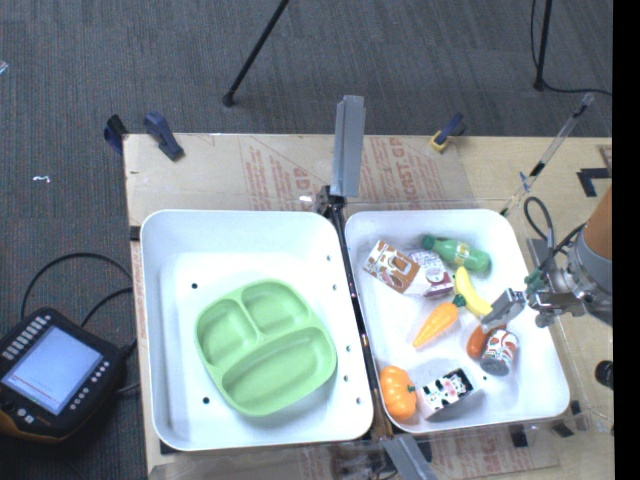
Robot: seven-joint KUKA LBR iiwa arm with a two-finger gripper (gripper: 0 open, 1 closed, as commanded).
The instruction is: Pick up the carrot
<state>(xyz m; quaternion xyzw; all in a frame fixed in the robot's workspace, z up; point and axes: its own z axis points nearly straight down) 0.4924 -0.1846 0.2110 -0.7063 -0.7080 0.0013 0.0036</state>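
Crowded right bin (520,230): carrot (437,324) near its middle, ringed by banana (470,291), cartons (392,266), a can (498,350) and a small pumpkin (397,389). Left bin (160,268) roomier around a green tray (265,346). Jaws (507,308) near the right wall, just right of the carrot, apart from it; spread or pressed together, cannot tell. Arm cut off at the edge.

Dark grey carpet floor (150,58) surrounds a plywood bench (260,168), with thin black stand legs (262,40) behind
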